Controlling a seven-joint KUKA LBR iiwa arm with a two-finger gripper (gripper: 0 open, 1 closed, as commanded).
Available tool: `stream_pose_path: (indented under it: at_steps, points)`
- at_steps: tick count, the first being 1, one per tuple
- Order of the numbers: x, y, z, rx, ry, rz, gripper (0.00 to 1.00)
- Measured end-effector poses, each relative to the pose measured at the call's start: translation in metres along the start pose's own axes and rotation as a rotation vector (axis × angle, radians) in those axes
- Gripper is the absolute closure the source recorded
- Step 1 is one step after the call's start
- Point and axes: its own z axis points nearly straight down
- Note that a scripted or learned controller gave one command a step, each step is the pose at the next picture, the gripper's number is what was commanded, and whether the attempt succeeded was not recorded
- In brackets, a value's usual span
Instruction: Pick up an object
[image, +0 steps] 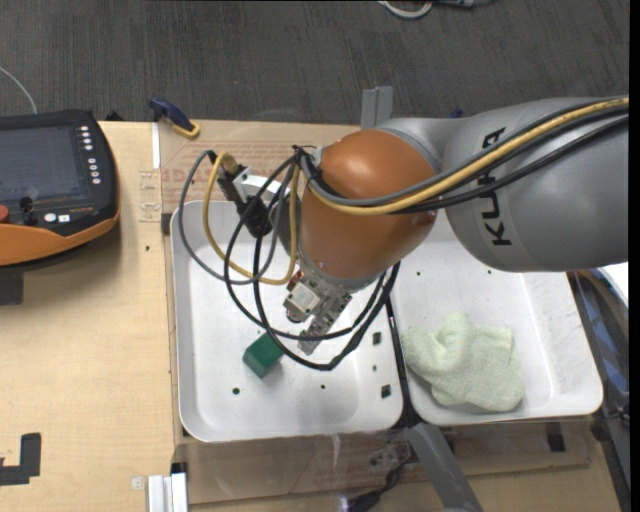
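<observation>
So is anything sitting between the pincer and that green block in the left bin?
Nothing visible: bare white floor of the left bin separates the pincer from the green block just to its left. The black cables loop alongside.

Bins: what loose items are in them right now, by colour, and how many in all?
Green block, in the left bin, just left of the pincer: 1
Pale green cloth, in the right bin: 1
Total: 2
</observation>
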Motion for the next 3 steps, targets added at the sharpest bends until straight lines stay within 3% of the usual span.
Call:
stream_pose_path:
  at_steps: [1, 2, 3]
  points:
    - [0.020, -0.008, 0.001, 0.001, -0.001, -0.457, 1.00]
    - [-0.032, 0.009, -0.064, 0.001, -0.001, -0.579, 1.00]
    - [-0.025, 0.040, -0.047, -0.002, -0.002, -0.559, 1.00]
